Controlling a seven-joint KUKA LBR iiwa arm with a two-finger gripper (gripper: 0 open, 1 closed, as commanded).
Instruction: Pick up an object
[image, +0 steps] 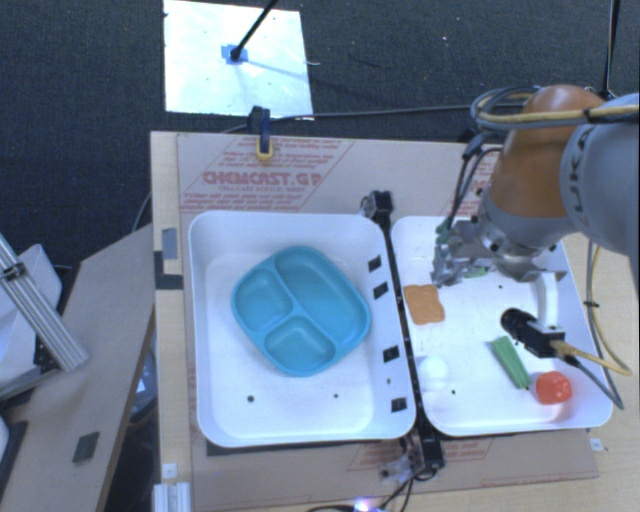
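Nothing is lifted yet. Gripper (452, 262) hangs over the right bin (590, 395), just above the orange slice (424, 304); whether it is apart or closed cannot be told. Green stick (510, 362), red ball (552, 387) and white ball (434, 369) lie untouched nearby.

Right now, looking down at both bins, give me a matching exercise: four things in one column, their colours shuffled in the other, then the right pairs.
Things:
1. divided plate in the left bin
2. flat slab near the divider
3. stick in the right bin
4. small round piece by the stick

Colours:
A. green
B. red-orange
C. light blue
D. tan-orange

Pairs: 1-C, 2-D, 3-A, 4-B
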